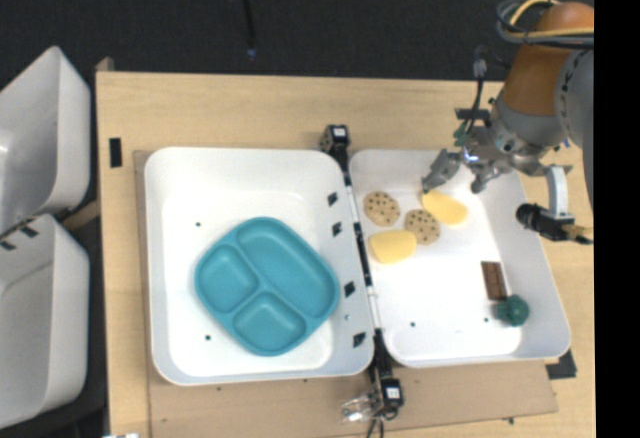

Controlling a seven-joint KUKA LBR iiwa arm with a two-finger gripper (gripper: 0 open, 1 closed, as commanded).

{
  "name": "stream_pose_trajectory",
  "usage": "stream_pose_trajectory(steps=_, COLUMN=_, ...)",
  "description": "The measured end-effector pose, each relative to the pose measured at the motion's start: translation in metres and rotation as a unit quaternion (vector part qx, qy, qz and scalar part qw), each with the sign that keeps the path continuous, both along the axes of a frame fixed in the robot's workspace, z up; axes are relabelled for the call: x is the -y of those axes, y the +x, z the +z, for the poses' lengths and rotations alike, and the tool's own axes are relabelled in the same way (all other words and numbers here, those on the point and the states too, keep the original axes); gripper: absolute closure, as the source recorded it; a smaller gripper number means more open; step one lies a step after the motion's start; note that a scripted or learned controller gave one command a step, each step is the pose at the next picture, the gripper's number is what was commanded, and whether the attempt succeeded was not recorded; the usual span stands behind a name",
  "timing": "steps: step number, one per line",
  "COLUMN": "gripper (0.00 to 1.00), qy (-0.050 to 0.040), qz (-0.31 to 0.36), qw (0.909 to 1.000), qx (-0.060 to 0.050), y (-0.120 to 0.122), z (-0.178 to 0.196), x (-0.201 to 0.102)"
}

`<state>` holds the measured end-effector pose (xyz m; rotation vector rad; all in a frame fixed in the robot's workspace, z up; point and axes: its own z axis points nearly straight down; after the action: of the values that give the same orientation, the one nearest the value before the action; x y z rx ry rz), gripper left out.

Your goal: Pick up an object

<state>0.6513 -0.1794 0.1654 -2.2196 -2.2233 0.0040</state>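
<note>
A grey robot arm's two-finger gripper [462, 173] hangs with its fingers spread apart and nothing between them, just above a pale yellow oval piece [446, 208] in the right-hand shallow white bin [450, 326]. This looks like the approach step — next it must descend, straddle the piece and close.

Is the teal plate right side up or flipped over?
Right side up: the plate in the left bin shows its three hollow compartments facing upward.
</note>
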Motion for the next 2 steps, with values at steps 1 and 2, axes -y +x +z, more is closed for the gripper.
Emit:
stream_pose_trajectory(steps=1, gripper=0.00, qy=0.0001, qz=0.000, qw=1.0000, qx=0.000, y=-0.005, z=-0.045, x=-0.005)
stream_pose_trajectory(steps=2, gripper=1.00, qy=-0.0006, qz=0.000, qw=1.0000, qx=0.004, y=-0.003, z=-0.031, x=-0.004)
